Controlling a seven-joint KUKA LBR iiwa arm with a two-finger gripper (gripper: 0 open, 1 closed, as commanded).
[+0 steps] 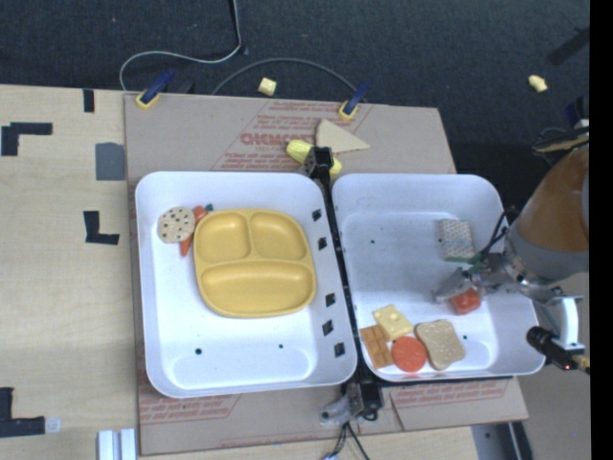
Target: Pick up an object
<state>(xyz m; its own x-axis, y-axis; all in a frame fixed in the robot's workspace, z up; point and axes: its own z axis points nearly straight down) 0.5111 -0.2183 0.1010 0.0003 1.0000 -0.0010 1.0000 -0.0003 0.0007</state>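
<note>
1. The end effector [464,286] reaches into the right bin [383,195] from 3 o'clock, its tip low over the bin floor; whether it is clenched or released cannot be told.
2. A small red piece [466,302] lies just at the tip, on its 6 o'clock side; whether the two touch is unclear.
3. A grey-green speckled block [454,239] sits near the tip at 12 o'clock.
4. Toward 7 o'clock from the tip, a cluster lies at the bin's near edge: a yellow cracker [392,320], a waffle-like brown square [376,345] beside it, a red disc [410,355], and a slice of bread [441,343] touching the disc.
5. The arm [558,220], grey with an orange band, enters at 3 o'clock of the right bin.
6. The left bin [158,286] holds a yellow divided plate [255,262] with three compartments.
7. At 9 o'clock of the plate lie a speckled cookie [175,223] and, touching it, a small orange-red piece [190,238] that is too small to identify.
8. Both bins rest on a cardboard sheet [192,132] on the table [48,305].
</note>
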